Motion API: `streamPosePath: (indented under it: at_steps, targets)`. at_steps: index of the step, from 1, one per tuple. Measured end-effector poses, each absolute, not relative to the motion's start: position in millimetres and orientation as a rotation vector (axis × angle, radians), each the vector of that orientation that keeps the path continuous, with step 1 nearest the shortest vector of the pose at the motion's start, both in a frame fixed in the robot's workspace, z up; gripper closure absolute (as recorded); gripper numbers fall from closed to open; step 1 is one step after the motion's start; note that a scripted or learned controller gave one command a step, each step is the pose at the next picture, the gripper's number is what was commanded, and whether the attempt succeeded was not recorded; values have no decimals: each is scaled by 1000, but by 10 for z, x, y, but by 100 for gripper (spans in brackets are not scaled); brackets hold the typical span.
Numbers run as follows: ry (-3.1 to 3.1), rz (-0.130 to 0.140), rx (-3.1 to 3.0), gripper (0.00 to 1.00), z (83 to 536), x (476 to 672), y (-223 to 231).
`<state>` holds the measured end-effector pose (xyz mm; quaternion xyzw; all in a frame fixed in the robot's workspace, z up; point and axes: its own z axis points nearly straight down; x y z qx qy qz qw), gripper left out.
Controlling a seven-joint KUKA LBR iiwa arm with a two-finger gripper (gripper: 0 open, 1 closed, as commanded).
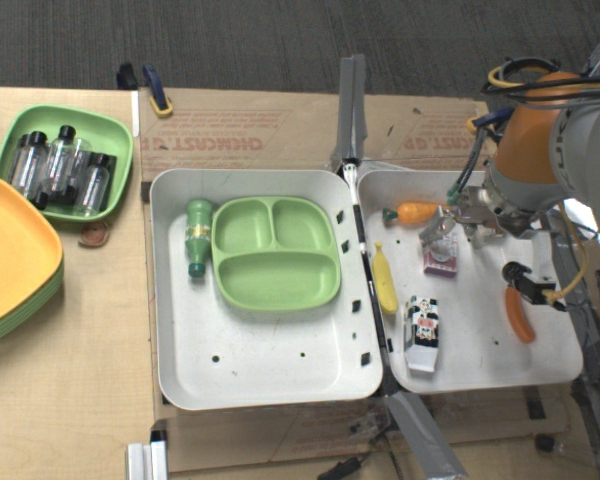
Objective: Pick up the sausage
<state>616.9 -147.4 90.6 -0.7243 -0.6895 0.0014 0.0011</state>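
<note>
White right bin (480, 363): its near part carries a milk carton (423, 334) with a cow print, lying flat close to the front rim; bare floor lies between the carton and the sausage.
Sausage (520, 314): orange-red, lying free on the right bin's floor near the right rim, just behind a black part of the arm.
Banana (383, 278): yellow, lying lengthwise along the right bin's left wall, beside the divider between the bins.
Pincer (442, 230): low over the back middle of the right bin, right above a small purple packet (441, 260); I cannot tell how its fingers stand, and nothing is seen held.
Carrot (417, 212): orange with a green tip, at the back of the right bin, just left of the pincer.
White left bin (180, 358): a green divided plate (276, 252) sits in its back half with a green bottle (198, 236) lying just to its left; the whole front half is bare floor.
Counter left side (70, 388): a stack of orange plates (15, 263) at the left edge; farther back, a green tray (65, 163) holding small dark-capped bottles (60, 170).
Back edge: a blue-handled clamp (157, 90) sits behind the left bin.
</note>
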Motion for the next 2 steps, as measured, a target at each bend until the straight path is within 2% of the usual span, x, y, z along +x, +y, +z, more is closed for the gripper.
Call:
streamPosePath:
  at_steps: [1,2]
  targets:
    - [-2162,6,-2276,100,991,6165,-1485]
    - [-2188,4,-2253,100,1906,5769,-694]
